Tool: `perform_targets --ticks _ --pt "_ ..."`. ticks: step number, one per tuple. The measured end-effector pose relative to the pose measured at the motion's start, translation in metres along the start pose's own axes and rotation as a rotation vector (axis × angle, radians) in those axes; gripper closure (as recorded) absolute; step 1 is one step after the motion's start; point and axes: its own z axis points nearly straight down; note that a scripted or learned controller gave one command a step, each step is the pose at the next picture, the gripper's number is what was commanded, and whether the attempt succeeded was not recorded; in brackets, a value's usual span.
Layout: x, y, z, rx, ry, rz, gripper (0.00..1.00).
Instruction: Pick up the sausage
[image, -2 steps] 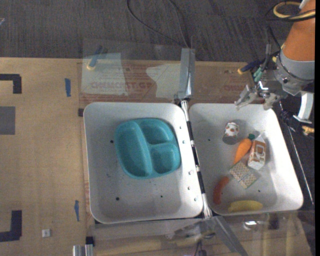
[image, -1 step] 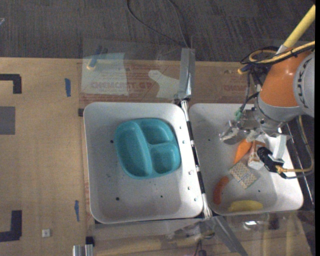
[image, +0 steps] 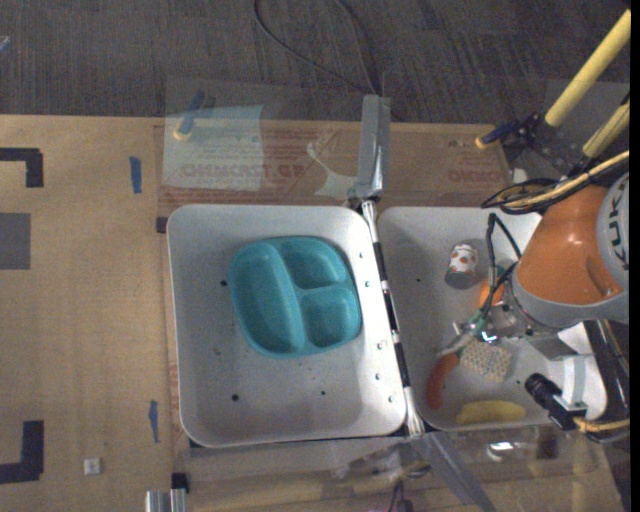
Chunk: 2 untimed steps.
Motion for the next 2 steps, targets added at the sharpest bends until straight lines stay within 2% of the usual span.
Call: perform_targets --ticks 1,2 --pt "-0.003 0.001 -0.011 -0.007 -0.003 0.005 1.00" --pt "-0.030 -0.005 0.000 -0.002 -0.001 0.205 1.00"
